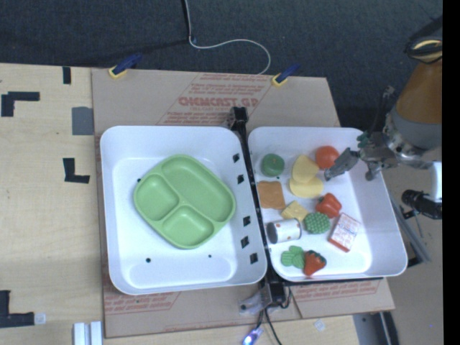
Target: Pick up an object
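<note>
**Pick not started: tool over right bin, nothing held**

Tool (352, 160) sits at the right bin's (381, 214) upper right, fingers pointing left toward the pile. Can't tell whether it's wide or narrow from this angle. Nothing visible between the fingers, so I judge no grasp yet.

Candidates all lie in the right bin: orange ball (326, 154) and yellow piece (307, 177) nearest the tool, green round (272, 164) further left, tan slab (271, 194), red pepper (329, 205), green bumpy piece (316, 223), white can (284, 230), red-and-white packet (345, 232), strawberry (314, 263) beside a green leafy item (292, 256) at the front edge. Things are packed close, several touching.

Left: descend, close on one item, lift. Whole task remains.

Left bin (126, 264) holds a green divided plate (185, 200). Both bins sit on cardboard (208, 99) clamped at the back, on a light wood counter (43, 214) with black marks. Dark carpet (86, 13) behind, a white cable (223, 45) trailing across it.
</note>
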